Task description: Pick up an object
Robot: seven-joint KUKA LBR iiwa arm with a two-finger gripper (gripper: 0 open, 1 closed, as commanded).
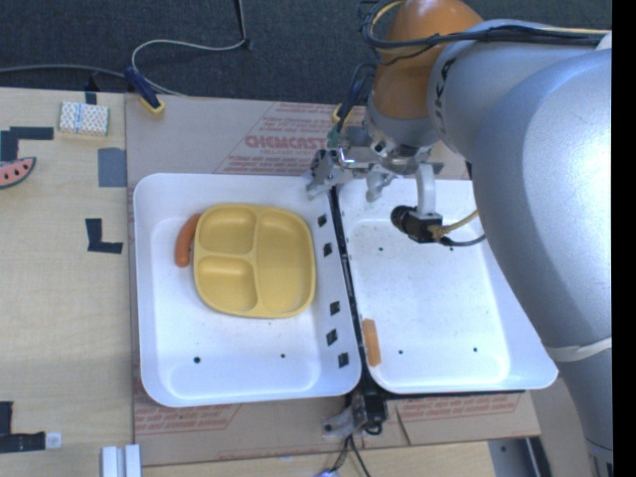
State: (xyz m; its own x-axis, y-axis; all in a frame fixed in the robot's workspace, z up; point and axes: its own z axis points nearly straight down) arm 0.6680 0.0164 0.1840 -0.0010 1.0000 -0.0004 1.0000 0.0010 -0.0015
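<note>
A yellow divided plate lies in the left bin. An orange sausage-shaped piece rests against the plate's left edge. A small orange piece lies at the right bin's left wall, near the front. My gripper hangs under the orange wrist band, above the far end of the divider between the two bins. Nothing shows between its fingers.
The grey arm covers the right side of the view and overhangs the right bin. A black fitting with a cable hangs over that bin. A checkered block and a watermelon slice toy lie on the bench at far left.
</note>
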